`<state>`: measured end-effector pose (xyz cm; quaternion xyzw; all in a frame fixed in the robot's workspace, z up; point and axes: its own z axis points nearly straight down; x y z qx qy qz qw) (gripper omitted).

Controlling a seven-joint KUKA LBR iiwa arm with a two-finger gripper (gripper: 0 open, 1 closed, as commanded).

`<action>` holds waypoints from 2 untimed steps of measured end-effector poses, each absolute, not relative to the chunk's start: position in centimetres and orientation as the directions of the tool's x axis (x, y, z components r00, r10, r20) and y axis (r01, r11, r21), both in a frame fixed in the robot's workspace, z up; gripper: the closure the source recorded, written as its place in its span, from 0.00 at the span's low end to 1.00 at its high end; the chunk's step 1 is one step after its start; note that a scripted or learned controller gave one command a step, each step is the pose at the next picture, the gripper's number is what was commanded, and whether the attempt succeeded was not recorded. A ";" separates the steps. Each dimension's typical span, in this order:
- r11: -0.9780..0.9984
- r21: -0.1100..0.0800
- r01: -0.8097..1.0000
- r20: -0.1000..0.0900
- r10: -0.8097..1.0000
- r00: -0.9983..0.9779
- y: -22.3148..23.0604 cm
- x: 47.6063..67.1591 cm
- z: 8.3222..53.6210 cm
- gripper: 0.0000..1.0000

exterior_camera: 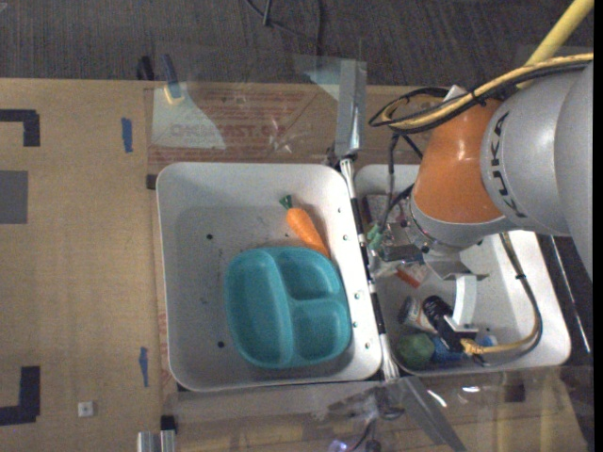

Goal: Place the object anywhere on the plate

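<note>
2 shallow white bins are carried side by side by the bench (75, 252), and the task is judged to be not yet done, because 0 things are seen on the plate (273, 318). The plate is placed in the left bin (188, 215). It is made of smooth teal plastic, with rounded corners and 3 compartments: 1 long at its left and 2 smaller at its right. All 3 are bare. The carrot (306, 229) is taken as the likely object, though this cannot be confirmed. It is found on the floor of the left bin, just beside the upper right corner of the plate. Its thin end reaches the rim there, and whether they touch cannot be told. It is a short orange cone with a small green top, and it looks like a hard, glossy toy. The gripper (403, 257) is held over the right bin (490, 281), near the wall shared by the bins, and is largely covered by the grey and orange wrist. Whether the jaws are released or clenched cannot be told, and no thing is seen between them. Below it, a green round thing (415, 349) with a dull skin is seen. The grasping, the carrying and the setting down are therefore judged to be left.
</note>
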<state>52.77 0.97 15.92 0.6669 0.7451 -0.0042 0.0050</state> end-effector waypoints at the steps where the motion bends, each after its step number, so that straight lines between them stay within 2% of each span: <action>1: 0.088 -0.001 0.996 -0.001 0.996 -0.088 1.4 61.5 18.3 1.00; 2: 0.186 0.001 0.983 -0.002 0.983 -0.186 2.1 63.6 18.3 1.00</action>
